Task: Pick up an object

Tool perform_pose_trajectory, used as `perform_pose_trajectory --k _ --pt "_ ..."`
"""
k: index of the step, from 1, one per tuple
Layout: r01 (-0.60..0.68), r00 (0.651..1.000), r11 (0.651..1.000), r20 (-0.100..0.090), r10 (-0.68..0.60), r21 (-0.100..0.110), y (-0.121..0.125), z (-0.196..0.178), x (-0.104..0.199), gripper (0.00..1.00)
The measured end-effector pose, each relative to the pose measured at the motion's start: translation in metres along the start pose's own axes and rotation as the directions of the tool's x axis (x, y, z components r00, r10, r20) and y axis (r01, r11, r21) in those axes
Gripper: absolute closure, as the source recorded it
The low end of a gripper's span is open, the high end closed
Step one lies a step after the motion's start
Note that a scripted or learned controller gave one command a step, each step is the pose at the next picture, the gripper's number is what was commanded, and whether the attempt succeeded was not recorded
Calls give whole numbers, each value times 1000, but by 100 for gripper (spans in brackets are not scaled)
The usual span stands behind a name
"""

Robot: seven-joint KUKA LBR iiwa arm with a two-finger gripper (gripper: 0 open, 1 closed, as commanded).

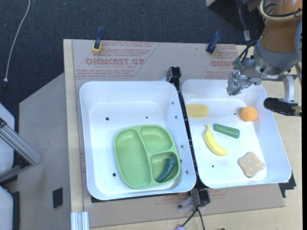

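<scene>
White right bin (268, 174) holds your candidates, orange ball (249, 114) nearest, well apart below the gripper (236, 87); whether it is open or closed, you cannot tell. Expect the ball to roll off on an off-centre descent.

Across the middle of the frame, a flat brown board bench top (144, 61) printed with red lettering, held at its upper edge by a yellow-tipped clamp (98, 41) at left and a blue clamp (213, 41) further right. Directly on it, side by side and touching, a shallow white plastic bin (96, 104) at centre-left and a second shallow white plastic bin (273, 147) at centre-right.
</scene>
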State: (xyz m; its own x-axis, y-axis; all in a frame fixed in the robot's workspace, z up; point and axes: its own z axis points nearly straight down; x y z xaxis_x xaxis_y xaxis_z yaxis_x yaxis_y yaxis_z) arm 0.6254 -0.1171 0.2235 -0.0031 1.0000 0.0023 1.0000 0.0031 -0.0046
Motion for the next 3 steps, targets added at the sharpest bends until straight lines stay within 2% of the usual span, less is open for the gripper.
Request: perform_pose_trajectory --k 2,3 --pt "1 1000 1000 0 -1 0 -58 -14 96 100" --pt "1 1000 1000 0 -1 -1 -78 -14 135 100"
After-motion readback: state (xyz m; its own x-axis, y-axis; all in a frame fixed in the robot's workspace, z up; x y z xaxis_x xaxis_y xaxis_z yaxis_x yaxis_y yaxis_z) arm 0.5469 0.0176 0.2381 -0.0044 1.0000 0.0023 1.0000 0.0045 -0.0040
